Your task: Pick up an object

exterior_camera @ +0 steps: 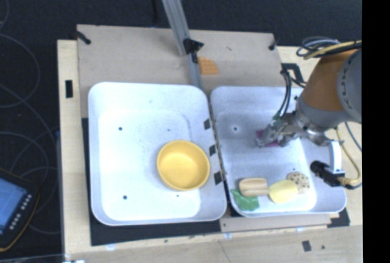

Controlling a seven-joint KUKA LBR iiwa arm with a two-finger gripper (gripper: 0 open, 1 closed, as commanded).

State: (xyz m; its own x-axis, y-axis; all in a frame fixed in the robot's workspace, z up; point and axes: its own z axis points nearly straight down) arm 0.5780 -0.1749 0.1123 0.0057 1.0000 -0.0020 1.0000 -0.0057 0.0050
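Note:
My gripper (270, 137) reaches down into the middle of the right bin (244, 103), under the grey arm with its orange band (323, 82). A small purple thing (272, 139) shows right at the gripper's tip, partly hidden by it; I cannot tell whether it is held. Along the right bin's near edge lie a tan block (253, 186), a yellow lemon-shaped piece (283, 192), a brown speckled piece (298, 179) and a green piece (245, 199) in the corner. A yellow bowl (183, 165) stands upright in the left bin (122, 115), near its right side.
A slanted metal post (173, 6) rises from behind the two bins, with an orange tag (207, 66) at its foot. Cables (341, 158) hang off the arm at the right bin's right edge. A dark screen (12, 207) sits off the bench at the lower left.

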